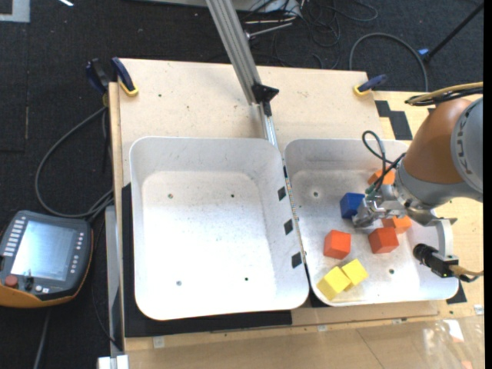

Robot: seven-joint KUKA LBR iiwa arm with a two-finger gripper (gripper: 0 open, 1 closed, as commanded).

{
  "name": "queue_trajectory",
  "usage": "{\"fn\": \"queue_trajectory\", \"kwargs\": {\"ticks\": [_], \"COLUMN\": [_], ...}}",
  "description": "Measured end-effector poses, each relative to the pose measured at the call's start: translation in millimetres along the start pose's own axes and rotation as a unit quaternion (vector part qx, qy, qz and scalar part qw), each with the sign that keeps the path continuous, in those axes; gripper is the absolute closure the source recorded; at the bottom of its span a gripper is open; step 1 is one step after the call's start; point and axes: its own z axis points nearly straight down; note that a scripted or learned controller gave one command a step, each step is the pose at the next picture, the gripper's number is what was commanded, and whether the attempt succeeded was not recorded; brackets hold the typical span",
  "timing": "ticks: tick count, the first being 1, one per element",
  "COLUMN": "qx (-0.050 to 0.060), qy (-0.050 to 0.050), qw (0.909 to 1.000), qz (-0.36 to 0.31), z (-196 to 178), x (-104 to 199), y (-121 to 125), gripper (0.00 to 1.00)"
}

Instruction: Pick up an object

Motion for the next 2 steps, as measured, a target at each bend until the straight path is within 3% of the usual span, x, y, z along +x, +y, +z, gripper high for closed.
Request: {"fn": "queue_trajectory", "kwargs": {"ticks": [1, 2], "qx": [0.0, -0.002], "qy": [0.0, 0.001], "qw": [1.0, 1.0], "qz": [0.0, -0.005], "z": [-0.4, -1.1], "x": [0.7, 44.9], "y": [-0.2, 80.5], "gripper": [0.0, 0.0]}}
